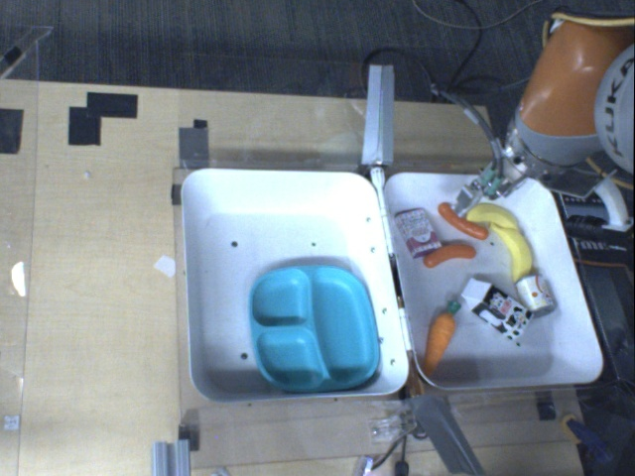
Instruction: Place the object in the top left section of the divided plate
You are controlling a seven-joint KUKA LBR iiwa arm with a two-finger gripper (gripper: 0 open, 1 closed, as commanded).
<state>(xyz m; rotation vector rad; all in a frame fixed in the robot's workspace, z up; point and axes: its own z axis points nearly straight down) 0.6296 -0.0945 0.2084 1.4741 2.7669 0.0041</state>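
Observation:
The blue divided plate [316,325] lies in the left bin [228,206], toward its front. Its top left section [281,299] holds nothing. My gripper [491,182] hangs over the back edge of the right bin [571,350], under the orange-banded wrist. It is just above the upper end of a yellow banana [512,239] and beside a red sausage [463,222]. I see nothing held in it.
The right bin also holds a second sausage [448,255], a carrot [440,333], a pink packet [417,229], a small can [537,293] and a patterned box [499,307]. A metal post [379,117] stands behind the divider between the bins.

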